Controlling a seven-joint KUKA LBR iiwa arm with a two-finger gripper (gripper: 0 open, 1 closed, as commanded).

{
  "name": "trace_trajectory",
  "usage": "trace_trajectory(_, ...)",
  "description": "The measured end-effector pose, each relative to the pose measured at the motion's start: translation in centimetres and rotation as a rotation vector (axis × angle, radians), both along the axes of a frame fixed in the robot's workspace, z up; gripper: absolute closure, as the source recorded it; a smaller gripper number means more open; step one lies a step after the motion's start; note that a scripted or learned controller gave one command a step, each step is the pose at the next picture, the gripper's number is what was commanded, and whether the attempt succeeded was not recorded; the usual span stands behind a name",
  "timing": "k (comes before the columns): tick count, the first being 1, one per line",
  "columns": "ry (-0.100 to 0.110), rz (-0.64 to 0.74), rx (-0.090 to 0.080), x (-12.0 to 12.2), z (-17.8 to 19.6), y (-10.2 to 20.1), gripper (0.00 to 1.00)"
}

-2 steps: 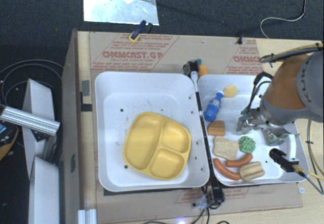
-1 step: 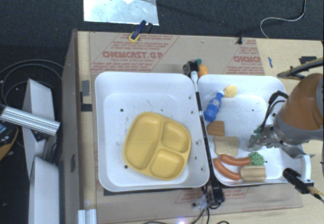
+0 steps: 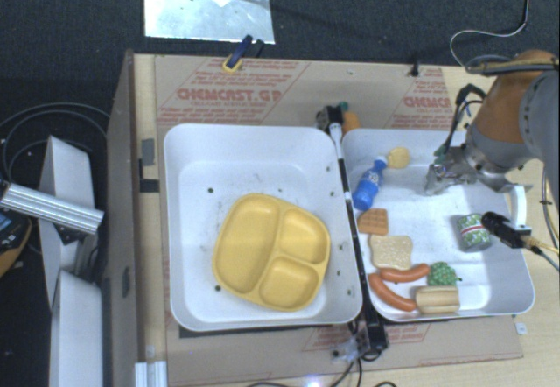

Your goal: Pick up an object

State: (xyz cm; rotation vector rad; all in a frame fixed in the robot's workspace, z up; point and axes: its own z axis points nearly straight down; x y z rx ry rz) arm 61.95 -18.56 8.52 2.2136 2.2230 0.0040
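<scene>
Here the grey arm enters from the right, most of it cut off by the frame edge, and its end effector (image 3: 444, 173) hangs low over the far part of the right bin (image 3: 516, 289). Its fingers are small and dark against the shadow, so I cannot tell how far apart they stand or whether anything sits between them. Nearby in that bin lie a small yellow round piece (image 3: 398, 157), a blue bottle (image 3: 368, 185) tilted against the dividing wall, a waffle-like square (image 3: 373, 221), a slice of toast (image 3: 391, 250), two sausages (image 3: 395, 282), a green piece (image 3: 443, 273), a bun-like roll (image 3: 436, 297) and a can (image 3: 473, 232) with an unreadable label. The left bin (image 3: 197, 158) holds a yellow divided plate (image 3: 272, 251).
</scene>
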Motion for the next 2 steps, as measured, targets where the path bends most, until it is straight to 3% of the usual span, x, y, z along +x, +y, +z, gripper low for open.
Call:
trace_trajectory(1,0.004,-0.003,0.0,-9.3,-0.1,-2.2,0.0)
trace_trajectory(2,0.0,0.001,0.0,-0.2,0.0,-2.0,0.0)
